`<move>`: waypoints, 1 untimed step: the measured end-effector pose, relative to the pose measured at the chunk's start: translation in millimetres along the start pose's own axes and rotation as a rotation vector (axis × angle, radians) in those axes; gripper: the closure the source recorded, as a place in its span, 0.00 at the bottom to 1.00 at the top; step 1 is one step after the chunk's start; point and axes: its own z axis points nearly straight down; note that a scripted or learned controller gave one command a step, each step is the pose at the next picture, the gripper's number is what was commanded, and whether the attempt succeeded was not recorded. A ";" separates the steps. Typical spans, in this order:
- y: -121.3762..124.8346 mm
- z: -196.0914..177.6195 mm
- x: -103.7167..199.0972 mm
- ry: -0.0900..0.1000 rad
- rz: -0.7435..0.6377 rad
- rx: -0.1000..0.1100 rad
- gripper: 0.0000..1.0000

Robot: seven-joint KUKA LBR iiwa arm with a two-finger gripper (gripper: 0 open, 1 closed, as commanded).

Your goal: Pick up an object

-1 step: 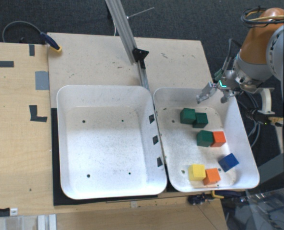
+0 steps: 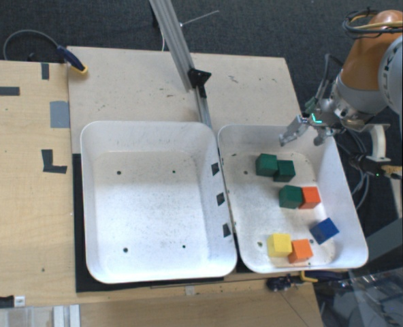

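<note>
The tool [image 2: 302, 132] hangs above the far right corner of the right bin [image 2: 343, 182], its two fingers spread apart and nothing between them, so it reads as released. No block has been taken yet, and all the candidates lie nearer the camera than the tool. Closest is a pair of dark green blocks [image 2: 275, 166] touching one another, just on the near-left side of the tool. Further toward the near edge sit another green block [image 2: 291, 197] pressed against an orange block [image 2: 311, 196], then a blue block [image 2: 324, 229] standing alone, and at the near end a yellow block [image 2: 280, 244] touching a second orange block [image 2: 300, 250]. The left bin [image 2: 92, 182] sits beside it on the tabletop [image 2: 133, 80]. The main risk appears to be the pairing: coming down on two touching blocks, a finger could land on top of a neighbour or push both aside instead of closing round one. The bin's far wall lies close to the tool, so a descent here may clip the rim. The lone blue block looks the cleanest target.
</note>
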 end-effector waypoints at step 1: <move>7.7 55.1 6.7 0.001 -0.001 0.004 0.00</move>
